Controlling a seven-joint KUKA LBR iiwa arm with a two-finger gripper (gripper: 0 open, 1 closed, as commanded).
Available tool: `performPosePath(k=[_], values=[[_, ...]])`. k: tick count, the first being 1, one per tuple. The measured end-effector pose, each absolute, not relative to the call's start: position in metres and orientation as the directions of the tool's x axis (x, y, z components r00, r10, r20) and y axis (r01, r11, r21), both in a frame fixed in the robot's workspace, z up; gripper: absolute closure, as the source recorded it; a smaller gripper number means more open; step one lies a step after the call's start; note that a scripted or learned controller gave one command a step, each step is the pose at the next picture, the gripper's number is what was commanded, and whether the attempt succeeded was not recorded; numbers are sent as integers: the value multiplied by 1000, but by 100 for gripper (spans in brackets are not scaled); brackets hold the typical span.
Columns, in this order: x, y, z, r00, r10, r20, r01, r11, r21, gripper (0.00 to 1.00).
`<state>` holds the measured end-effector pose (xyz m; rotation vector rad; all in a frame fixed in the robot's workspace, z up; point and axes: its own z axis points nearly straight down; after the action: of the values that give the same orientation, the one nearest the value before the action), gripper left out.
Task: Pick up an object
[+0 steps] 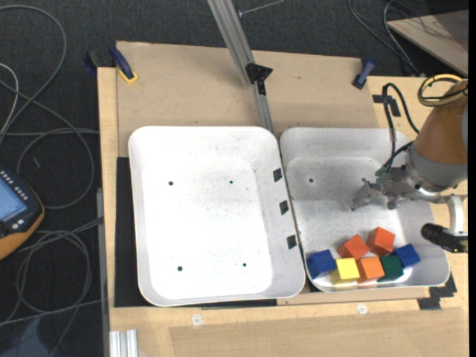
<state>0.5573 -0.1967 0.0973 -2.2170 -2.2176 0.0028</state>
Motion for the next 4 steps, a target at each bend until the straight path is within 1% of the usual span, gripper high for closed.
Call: performPosePath(k=[1, 2, 3, 4], values=[[559, -197, 111, 0, 1000, 1, 1000, 0, 1, 100], [554, -195, 173, -1, 1000, -2, 1000, 1, 7, 100], [556, -195, 218, -2, 1000, -2, 1000, 2, 7, 100], [559, -138, 223, -7, 1000, 3, 1000, 7, 1, 100]])
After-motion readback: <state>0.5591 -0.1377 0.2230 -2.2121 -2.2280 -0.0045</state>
